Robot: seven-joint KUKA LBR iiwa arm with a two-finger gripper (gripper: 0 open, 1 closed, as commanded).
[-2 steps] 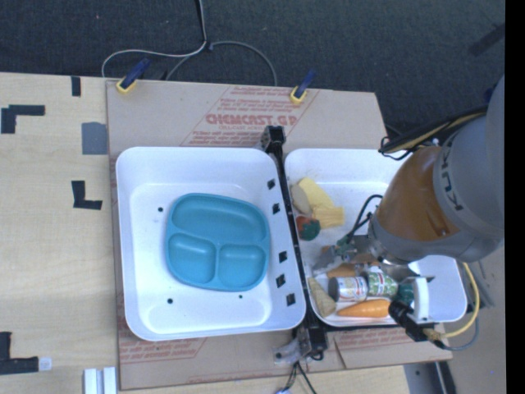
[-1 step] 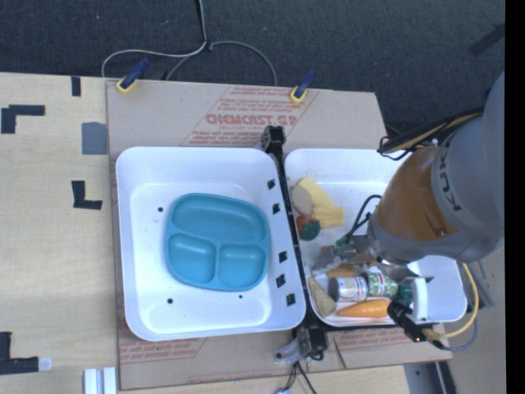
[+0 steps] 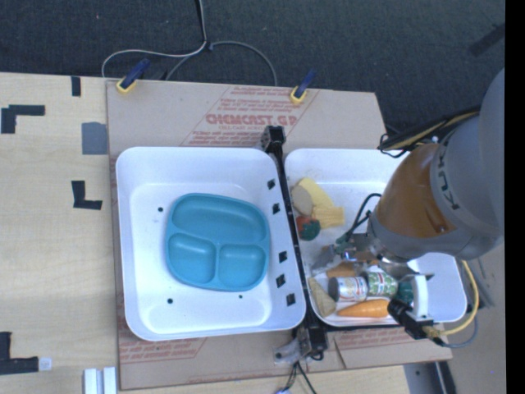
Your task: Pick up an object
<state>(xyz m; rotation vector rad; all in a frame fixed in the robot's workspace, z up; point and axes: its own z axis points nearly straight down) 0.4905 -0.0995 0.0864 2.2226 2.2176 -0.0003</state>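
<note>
1. The wooden tabletop (image 3: 49, 245) carries a cardboard sheet (image 3: 238, 117), held at its far edge by two clamps, and black tape marks lie on the wood at the left.
2. The left bin (image 3: 135, 171) holds a blue divided plate (image 3: 217, 242), lying flat near its middle.
3. The right bin (image 3: 353, 158) sits just beside it, the two rims touching along a black divider.
4. In the right bin, a yellow corn-like piece (image 3: 318, 203) lies near the far left corner, with a small red and green piece (image 3: 308, 226) just beside it.
5. Nearer the front lie a can (image 3: 365, 286) on its side and an orange carrot (image 3: 363, 309) touching it.
6. The arm (image 3: 435, 203) hangs over the right bin; the gripper (image 3: 354, 253) sits just above the can, and I cannot tell how it is set.
</note>
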